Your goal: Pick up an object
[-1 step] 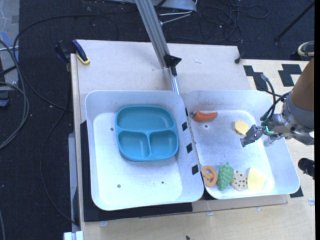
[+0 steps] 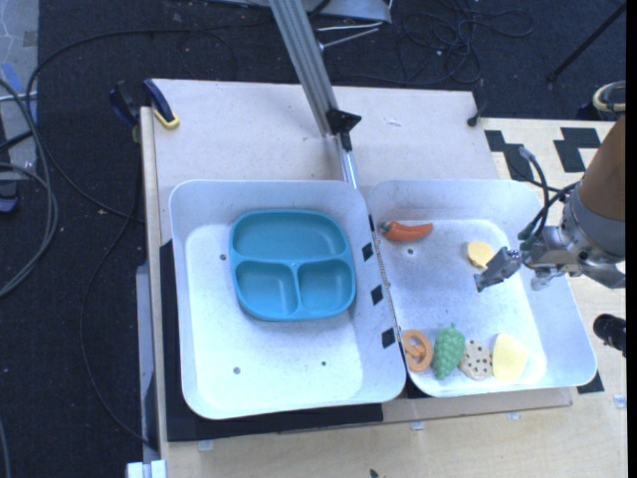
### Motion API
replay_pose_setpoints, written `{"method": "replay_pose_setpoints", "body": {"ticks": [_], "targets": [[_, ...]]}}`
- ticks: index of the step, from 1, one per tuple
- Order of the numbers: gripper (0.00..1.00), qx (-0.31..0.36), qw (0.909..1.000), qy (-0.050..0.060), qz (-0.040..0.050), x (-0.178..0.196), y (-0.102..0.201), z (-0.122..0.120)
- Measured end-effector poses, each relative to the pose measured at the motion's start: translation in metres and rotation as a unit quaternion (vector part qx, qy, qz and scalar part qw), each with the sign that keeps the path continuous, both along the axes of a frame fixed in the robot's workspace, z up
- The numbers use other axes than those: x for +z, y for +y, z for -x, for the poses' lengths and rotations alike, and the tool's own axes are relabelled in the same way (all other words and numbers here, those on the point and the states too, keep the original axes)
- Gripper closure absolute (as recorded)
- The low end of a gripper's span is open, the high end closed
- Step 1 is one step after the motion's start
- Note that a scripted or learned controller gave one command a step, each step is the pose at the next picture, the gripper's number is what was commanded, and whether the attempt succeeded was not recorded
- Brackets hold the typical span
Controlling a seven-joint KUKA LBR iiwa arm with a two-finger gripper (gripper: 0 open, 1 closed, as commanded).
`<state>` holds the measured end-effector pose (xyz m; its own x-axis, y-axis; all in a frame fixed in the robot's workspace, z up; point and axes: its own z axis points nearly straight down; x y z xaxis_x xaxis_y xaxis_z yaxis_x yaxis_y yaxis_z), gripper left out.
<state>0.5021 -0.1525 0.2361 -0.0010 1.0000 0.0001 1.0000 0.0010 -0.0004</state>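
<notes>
The right bin (image 2: 557, 317) holds several toy foods. An orange carrot-like piece (image 2: 408, 231) lies near its back left corner and a small yellow piece (image 2: 481, 254) sits right of the middle. Along the front edge are a pretzel (image 2: 416, 349), a green piece (image 2: 449, 351), a spotted cookie (image 2: 477, 360) and a yellow wedge (image 2: 509, 357). My gripper (image 2: 518, 273) hangs over the right half of this bin, just right of the small yellow piece. It is open, with nothing between its fingers.
The left bin (image 2: 199, 297) holds a blue divided plate (image 2: 293, 265). A slanted metal pole (image 2: 309, 58) runs from the back down to the joint between the bins. Cables lie on the dark floor at left and behind the bench.
</notes>
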Motion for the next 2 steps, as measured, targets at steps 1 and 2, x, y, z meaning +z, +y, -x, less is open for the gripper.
{"method": "replay_pose_setpoints", "body": {"ticks": [1,2], "targets": [[0.00,-0.001,1.0000,0.002,-0.0008,-0.050,0.010,0.004],[0.00,-0.001,1.0000,0.002,-0.0006,-0.097,0.014,-0.003]]}}
